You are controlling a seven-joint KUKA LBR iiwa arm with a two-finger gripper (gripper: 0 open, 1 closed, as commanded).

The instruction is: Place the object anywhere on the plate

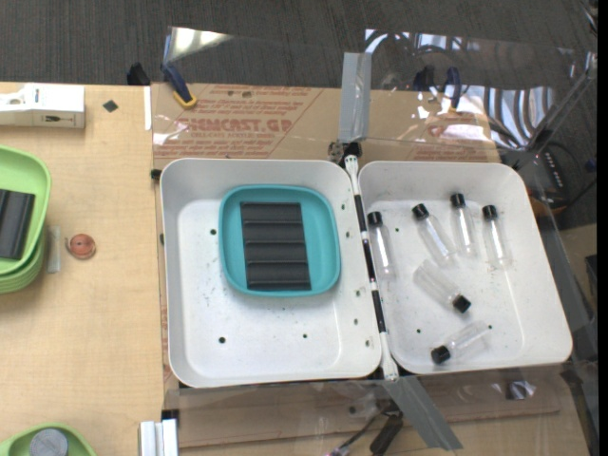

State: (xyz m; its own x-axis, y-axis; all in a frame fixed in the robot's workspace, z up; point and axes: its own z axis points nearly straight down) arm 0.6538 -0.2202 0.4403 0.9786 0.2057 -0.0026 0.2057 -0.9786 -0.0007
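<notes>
Before us, a teal plate (pixel 280 241) with dark ribbed centre, white bins (pixel 190 283), clear black-capped vials (pixel 434 232).

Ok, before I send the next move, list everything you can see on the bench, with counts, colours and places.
White bins: 2, side by side; left bin, right bin.
Plate: 1, teal, in the left bin, with a dark ribbed insert on it.
Vials: 6, clear with black caps, all in the right bin: one along its left wall, three near the top, one mid-bin, one near the bottom.
Green trays: 2, at the left edge and the bottom left corner.
Small round orange piece: 1, on the wooden bench.
White box: 1, top left.
</notes>
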